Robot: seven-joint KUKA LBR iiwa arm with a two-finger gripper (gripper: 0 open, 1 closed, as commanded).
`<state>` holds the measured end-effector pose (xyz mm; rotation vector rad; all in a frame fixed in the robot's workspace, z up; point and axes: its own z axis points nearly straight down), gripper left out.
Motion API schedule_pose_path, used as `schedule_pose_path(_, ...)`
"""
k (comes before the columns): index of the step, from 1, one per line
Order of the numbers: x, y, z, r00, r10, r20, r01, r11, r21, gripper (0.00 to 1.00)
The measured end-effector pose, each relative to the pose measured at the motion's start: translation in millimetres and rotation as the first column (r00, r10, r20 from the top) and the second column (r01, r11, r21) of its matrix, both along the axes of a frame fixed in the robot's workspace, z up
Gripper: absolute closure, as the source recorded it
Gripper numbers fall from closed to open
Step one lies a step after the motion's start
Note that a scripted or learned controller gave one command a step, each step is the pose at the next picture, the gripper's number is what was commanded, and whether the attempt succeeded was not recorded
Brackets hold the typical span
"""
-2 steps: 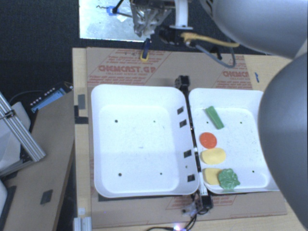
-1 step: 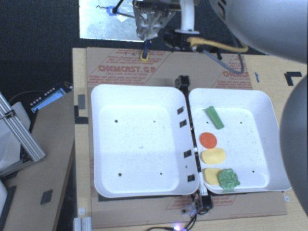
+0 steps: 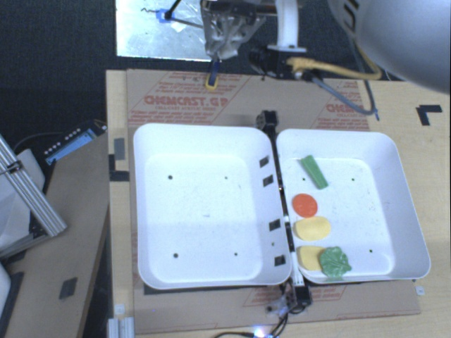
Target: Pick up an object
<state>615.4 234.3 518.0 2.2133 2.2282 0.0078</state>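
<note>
- Your gripper [image 3: 224, 48] sits at 12 o'clock, up past the bins' far edge, over the cardboard sheet [image 3: 184, 98] w/ red lettering. Can't tell if it's released or clenched; nothing visible in it.
- Small yellow bit [image 3: 211, 82] lies on the cardboard just below the gripper.
- Left bin [image 3: 151, 146]: bare white floor.
- Right bin [image 3: 394, 189]: all items crowd its left side, approx. 9 o'clock of that bin.
- Green stick [image 3: 313, 171]: nearest the far wall, long axis running from 11 to 5 o'clock.
- Orange disc [image 3: 304, 205]: just below the stick, apart from it.
- Yellow oval [image 3: 312, 228]: touching the disc's near edge, long axis approx. 3–9.
- Yellow block [image 3: 307, 257] and green lumpy piece [image 3: 335, 262]: near-left corner, touching, the green overlapping the block's right side.
</note>
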Motion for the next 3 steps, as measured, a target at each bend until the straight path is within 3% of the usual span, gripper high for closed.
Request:
schedule_pose_path(1,-27,0,18,1.000,0.000,-0.002,0.000,1.000,-0.001,1.00)
schedule_pose_path(3,-77,0,17,1.000,-0.001,-0.003,0.001,1.000,-0.002,1.00)
